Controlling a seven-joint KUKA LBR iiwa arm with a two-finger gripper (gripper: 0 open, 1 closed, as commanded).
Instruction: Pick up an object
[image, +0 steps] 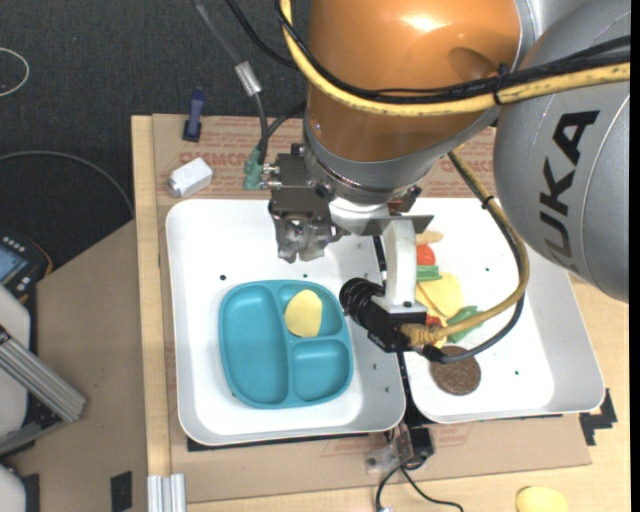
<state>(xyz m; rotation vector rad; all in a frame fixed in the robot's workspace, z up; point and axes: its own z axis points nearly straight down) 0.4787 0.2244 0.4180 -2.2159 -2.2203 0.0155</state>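
Note:
My gripper (300, 240) hangs over the back of the left bin (190, 300), just above the far edge of a teal divided tray (260, 350). A yellow rounded object (304, 312) lies in the tray's upper right compartment, a little in front of and below the gripper. In the right bin (560, 340) there are yellow flat pieces (441, 293), a red piece (427, 256), a green item (468, 316) and a brown disc (456, 376). The arm's big grey and orange body hides the back of both bins.
A black cable fitting (372, 315) and a white bracket (401, 262) hang from the wrist over the seam between the bins. Behind the bins lie a white block (190, 177) and a blue item (194, 115). A yellow object (540, 498) sits at the bottom right.

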